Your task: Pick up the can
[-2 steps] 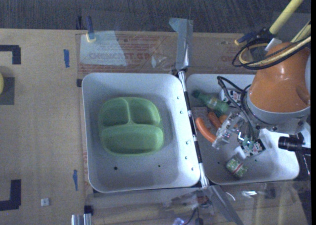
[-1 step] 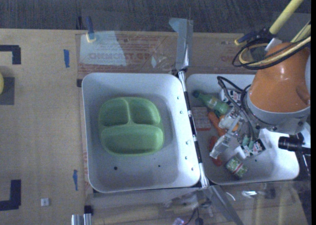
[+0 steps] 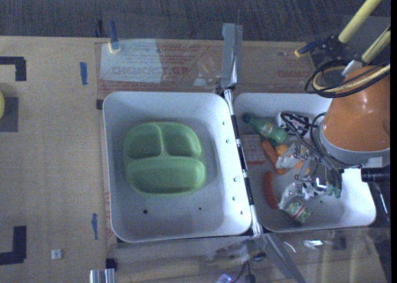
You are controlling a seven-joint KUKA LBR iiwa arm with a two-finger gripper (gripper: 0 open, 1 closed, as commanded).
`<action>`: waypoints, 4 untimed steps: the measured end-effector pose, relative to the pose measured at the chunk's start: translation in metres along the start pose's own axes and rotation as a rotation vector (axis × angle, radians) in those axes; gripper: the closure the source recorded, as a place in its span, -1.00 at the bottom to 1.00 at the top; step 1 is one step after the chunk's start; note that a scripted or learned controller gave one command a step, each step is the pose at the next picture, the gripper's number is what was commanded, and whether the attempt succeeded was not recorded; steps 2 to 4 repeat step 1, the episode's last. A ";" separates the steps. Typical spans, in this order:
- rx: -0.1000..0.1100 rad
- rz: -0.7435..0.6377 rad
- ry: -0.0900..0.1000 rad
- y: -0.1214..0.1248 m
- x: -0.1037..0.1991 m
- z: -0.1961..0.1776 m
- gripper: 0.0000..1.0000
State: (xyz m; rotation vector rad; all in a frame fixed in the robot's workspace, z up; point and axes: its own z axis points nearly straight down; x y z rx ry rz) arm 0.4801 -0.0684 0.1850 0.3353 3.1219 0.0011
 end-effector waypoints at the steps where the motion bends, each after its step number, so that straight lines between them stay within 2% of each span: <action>1: -0.001 0.110 -0.008 -0.033 -0.014 0.098 -1.00; 4: -0.001 0.110 -0.008 -0.033 -0.014 0.098 -1.00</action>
